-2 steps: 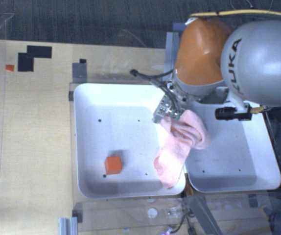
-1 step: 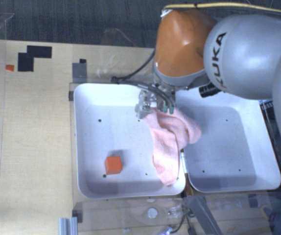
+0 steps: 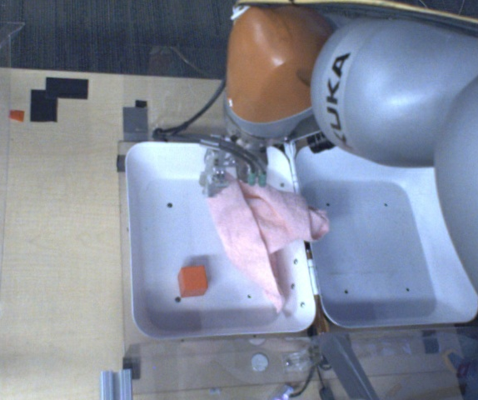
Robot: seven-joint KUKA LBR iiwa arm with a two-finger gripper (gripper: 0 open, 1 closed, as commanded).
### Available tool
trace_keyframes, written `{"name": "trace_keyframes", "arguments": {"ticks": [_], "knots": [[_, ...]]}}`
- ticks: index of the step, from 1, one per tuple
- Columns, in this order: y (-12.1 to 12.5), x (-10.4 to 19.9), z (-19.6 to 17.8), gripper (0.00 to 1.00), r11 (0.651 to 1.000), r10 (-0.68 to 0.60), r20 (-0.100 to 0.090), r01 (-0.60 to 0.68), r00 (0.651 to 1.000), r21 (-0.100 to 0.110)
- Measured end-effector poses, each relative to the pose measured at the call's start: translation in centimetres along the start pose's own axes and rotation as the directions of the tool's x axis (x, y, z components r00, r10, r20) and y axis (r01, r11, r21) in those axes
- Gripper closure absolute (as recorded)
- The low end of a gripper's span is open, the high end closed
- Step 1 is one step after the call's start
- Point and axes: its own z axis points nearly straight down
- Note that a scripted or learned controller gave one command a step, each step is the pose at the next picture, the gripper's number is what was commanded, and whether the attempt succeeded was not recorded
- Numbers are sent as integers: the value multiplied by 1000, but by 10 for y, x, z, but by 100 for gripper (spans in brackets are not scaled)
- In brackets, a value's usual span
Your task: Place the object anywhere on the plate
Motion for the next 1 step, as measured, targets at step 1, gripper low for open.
{"name": "trace_keyframes", "arguments": {"ticks": [1], "knots": [[0, 0, 0, 0, 1000, 0, 0, 0, 1000, 0]]}}
